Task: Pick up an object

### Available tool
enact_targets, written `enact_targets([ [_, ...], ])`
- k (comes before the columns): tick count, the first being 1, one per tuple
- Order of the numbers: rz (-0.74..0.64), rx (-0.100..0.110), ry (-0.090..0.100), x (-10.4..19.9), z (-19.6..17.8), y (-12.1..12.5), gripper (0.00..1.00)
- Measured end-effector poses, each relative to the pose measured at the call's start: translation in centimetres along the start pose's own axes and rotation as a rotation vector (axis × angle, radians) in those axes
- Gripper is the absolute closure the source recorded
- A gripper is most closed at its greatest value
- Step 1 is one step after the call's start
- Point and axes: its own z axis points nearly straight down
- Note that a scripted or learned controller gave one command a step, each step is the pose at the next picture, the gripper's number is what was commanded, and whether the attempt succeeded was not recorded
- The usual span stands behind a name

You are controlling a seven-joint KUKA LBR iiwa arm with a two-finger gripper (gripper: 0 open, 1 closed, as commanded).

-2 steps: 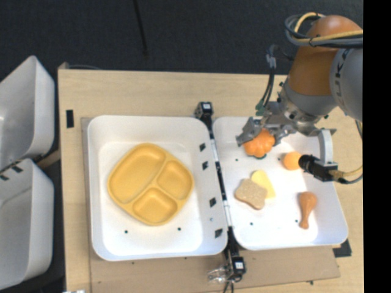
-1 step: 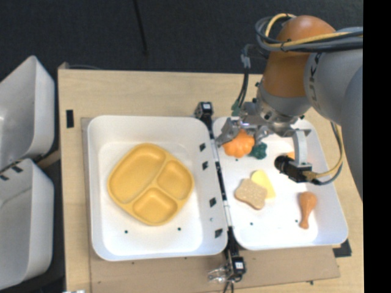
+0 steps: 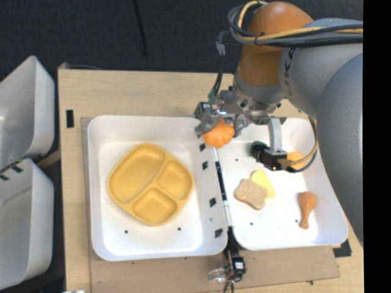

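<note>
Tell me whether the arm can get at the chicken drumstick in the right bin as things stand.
Probably yes. The drumstick lies alone on the right bin's floor with nothing on top, apart from the bread slice. The end effector sits at the bin's far corner by an orange fruit.

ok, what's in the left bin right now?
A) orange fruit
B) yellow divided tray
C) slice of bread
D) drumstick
B: the yellow divided tray sits alone in the left bin; the slice of bread and the drumstick lie in the right bin, and the orange fruit is at the divider's far end, just under the claw.
</note>
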Motion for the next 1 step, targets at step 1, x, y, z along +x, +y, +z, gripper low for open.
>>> enact_targets([
  [1, 0.001, 0.002, -0.002, 5.37, 1.38, 1.13, 1.00],
])
